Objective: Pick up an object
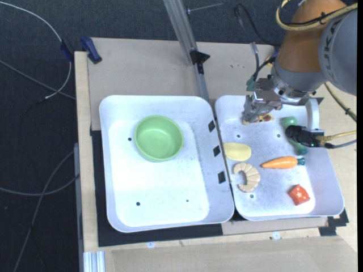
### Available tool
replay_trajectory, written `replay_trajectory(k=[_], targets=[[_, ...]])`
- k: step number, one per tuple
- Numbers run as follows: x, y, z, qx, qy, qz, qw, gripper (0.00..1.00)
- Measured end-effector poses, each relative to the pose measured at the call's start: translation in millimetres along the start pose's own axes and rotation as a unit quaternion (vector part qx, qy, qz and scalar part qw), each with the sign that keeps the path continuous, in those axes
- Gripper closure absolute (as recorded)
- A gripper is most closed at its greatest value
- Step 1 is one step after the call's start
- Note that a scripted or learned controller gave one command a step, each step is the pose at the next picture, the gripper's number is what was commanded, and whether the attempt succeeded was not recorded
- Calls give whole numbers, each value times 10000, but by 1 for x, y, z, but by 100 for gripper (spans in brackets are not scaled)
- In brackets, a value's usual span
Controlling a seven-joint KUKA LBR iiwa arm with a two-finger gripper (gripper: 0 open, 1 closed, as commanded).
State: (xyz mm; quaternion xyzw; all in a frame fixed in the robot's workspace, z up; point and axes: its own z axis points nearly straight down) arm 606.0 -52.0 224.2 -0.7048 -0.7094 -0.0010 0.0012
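Observation:
My gripper (256, 113) is down at the far left corner of the right bin (323, 205), reaching in from the right. Something small and brownish shows at its tip, but I cannot make out what it is. In the same bin lie a yellow lemon-shaped piece (236, 151), a tan croissant-shaped piece (247, 176), an orange carrot (281, 162), a small red piece (299, 194) and a green piece (288, 121) just right of the gripper. The yellow piece lies a short way nearer the front than the gripper.
A green bowl (159, 137) stands in the far part of the left bin (153, 208). A slanted metal pole (184, 30) rises behind the bins. A black cable connector (300, 134) hangs over the right bin's right side.

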Motion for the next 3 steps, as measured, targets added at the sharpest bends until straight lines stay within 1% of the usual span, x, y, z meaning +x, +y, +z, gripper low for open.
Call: replay_trajectory(k=[2, 3], targets=[[106, 12, -24, -9, 3, -1, 10000, 100], [148, 23, -14, -4, -7, 6, 10000, 100]])
